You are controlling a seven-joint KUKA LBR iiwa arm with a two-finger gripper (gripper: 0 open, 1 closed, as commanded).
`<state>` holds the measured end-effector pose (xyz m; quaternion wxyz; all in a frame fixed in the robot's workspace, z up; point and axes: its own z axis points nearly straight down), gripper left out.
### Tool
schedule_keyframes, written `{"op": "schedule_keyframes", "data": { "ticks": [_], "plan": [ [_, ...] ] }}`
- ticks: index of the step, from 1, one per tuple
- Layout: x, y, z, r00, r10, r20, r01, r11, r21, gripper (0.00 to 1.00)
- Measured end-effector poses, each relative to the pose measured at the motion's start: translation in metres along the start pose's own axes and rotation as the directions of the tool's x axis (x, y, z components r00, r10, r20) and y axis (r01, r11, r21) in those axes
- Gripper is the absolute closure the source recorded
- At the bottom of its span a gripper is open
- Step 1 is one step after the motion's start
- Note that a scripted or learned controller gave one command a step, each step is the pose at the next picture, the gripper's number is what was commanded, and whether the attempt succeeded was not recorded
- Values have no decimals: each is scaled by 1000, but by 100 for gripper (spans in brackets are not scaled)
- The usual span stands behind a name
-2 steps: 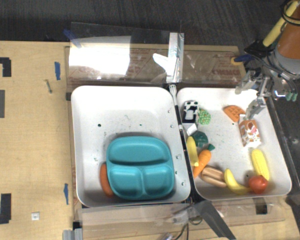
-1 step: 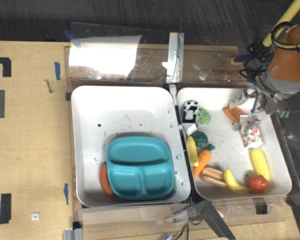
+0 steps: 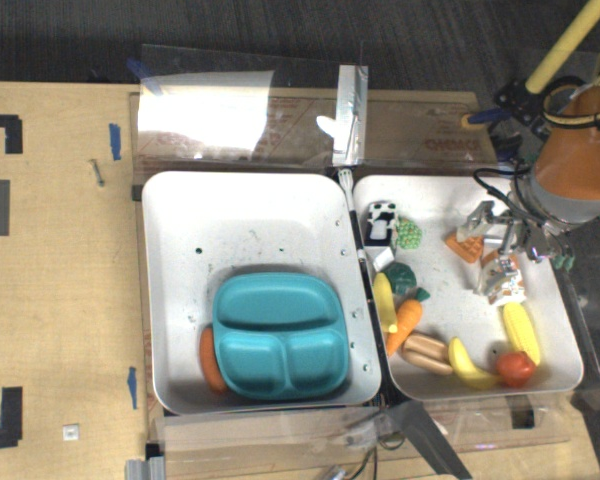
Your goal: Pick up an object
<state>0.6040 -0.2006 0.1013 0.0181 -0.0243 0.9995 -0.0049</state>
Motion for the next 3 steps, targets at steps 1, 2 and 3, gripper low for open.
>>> {"op": "schedule_keyframes", "data": {
  "ticks": [1,2,3],
  "plan": [
    [16,49,0,1000,5,-1,-5,1000,-2,0],
    [2,103,-1,1000,-8,1,8,1000,-4,0],
    [39,99,-2,994,105,6,-105,994,-6,0]
  ]
}}
